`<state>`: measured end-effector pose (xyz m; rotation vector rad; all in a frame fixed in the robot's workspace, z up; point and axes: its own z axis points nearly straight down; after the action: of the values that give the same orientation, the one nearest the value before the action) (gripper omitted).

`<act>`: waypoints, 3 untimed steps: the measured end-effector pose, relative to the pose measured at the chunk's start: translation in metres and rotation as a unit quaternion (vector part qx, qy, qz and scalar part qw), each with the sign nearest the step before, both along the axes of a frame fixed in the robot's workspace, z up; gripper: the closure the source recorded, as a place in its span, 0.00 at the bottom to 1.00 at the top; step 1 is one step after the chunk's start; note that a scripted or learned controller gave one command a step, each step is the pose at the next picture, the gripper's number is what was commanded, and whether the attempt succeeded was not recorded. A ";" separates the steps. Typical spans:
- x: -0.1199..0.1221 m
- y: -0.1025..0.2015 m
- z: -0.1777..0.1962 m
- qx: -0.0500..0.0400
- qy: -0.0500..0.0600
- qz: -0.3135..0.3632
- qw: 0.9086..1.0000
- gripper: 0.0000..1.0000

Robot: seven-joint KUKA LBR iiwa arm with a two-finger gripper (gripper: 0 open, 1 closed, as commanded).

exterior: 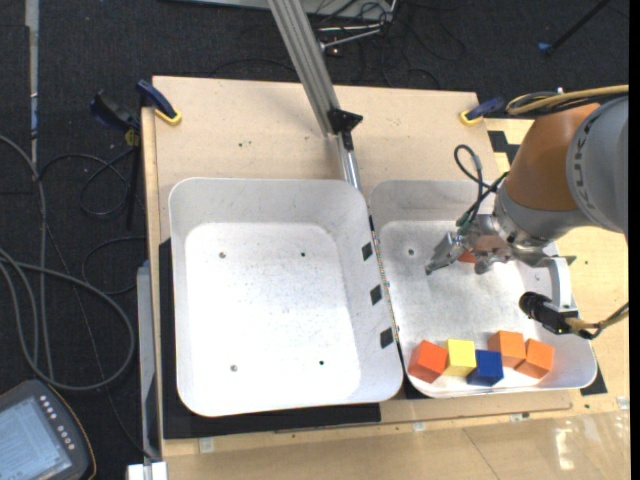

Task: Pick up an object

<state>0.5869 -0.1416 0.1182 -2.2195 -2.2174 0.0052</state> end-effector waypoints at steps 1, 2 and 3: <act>0.002 -0.001 0.013 -0.001 -0.004 0.000 1.000 1.00; 0.004 0.005 0.076 -0.001 -0.006 0.002 1.000 1.00; 0.005 0.005 0.119 -0.001 -0.006 0.002 1.000 1.00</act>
<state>0.5924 -0.1366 0.2377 -2.2224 -2.2291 -0.0053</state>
